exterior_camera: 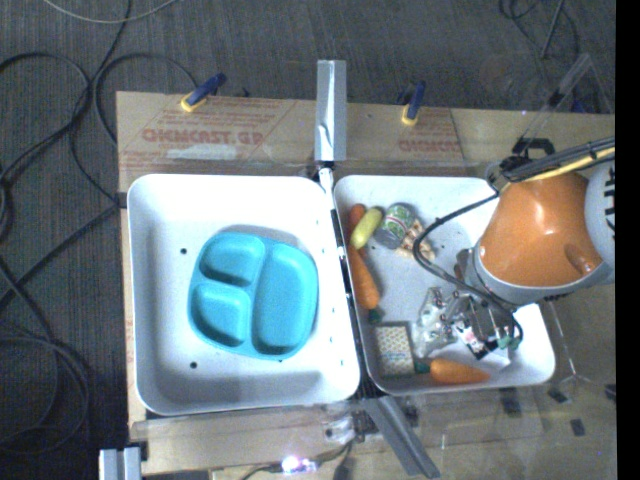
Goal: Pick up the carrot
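A slanted overhead view showed a table [140, 128] carrying two shallow white bins side by side. The left bin [160, 368] held a blue divided tray [256, 293]. The right bin [530, 368] held several small items and the working end of the robot arm [540, 233], grey with an orange band, reaching in from the right.

Two carrots were visible. One carrot [363, 273] lay along the right bin's left wall, its long axis running roughly from the far side toward the near side, with its green stem end nearest the viewer. A second carrot [458, 372] lay near the bin's front edge, its long axis running left to right, stem end to the left. A yellow item [367, 227] and a small can [400, 223] sat near the far corner, and a flat packet [394, 346] lay near the front.

The gripper [455, 323] hung just above and beside the front carrot. Whether its fingers were apart or together could not be told amid the clutter. No carrot appeared lifted, so the pick seemed not yet done; grasping and raising remained.
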`<state>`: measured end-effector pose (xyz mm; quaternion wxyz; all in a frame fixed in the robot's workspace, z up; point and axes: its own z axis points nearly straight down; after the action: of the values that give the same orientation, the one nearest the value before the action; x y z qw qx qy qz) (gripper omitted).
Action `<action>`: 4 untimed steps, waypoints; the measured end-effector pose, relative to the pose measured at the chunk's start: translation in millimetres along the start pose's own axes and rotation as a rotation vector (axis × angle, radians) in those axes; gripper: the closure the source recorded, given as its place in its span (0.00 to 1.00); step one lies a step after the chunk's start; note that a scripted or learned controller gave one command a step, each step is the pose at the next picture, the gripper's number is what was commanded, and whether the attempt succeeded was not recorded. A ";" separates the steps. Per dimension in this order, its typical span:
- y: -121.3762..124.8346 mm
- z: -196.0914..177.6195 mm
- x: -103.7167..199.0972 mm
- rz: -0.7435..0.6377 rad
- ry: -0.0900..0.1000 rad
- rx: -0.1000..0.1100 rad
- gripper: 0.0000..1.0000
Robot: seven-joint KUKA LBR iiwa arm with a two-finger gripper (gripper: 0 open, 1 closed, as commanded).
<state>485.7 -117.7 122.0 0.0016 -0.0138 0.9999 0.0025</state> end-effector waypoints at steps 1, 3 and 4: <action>38.5 -108.0 -39.7 -0.346 -0.001 0.002 1.00; 67.7 -95.3 -23.8 0.052 0.002 0.003 1.00; 69.0 -104.6 -25.2 0.051 -0.001 0.001 1.00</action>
<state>508.7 -48.6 227.0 0.0021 0.0116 0.9999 0.0019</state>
